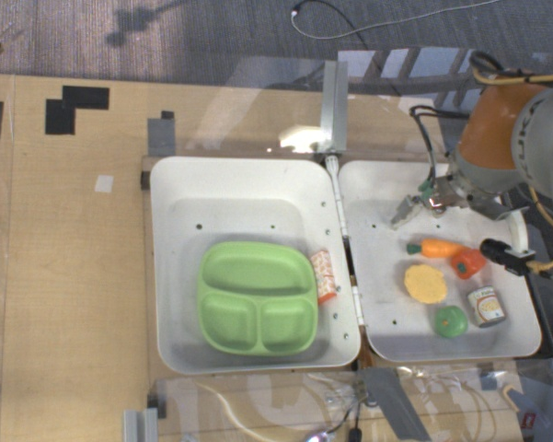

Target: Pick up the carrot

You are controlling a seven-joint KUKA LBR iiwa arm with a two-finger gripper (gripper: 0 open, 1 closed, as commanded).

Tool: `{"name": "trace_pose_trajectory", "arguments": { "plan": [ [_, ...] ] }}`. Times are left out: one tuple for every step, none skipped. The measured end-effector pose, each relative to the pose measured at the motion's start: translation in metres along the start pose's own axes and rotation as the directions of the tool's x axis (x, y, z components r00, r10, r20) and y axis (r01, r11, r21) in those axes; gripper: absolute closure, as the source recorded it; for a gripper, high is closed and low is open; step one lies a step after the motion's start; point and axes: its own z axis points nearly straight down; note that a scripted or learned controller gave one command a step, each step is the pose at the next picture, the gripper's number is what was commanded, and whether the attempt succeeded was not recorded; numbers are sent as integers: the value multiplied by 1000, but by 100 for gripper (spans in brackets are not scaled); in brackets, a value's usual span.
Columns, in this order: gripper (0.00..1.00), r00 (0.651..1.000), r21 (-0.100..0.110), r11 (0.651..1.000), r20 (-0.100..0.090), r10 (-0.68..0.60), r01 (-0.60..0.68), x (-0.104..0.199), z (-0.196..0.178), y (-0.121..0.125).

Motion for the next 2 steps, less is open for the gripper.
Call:
{"name": "trace_pose_trajectory", "arguments": {
  "plan": [
    [0,999,3,999,0,35,-35,-52,-62,-22],
    [0,950,5,950,0,314,-314,-31,-60,-3]
  ]
}}
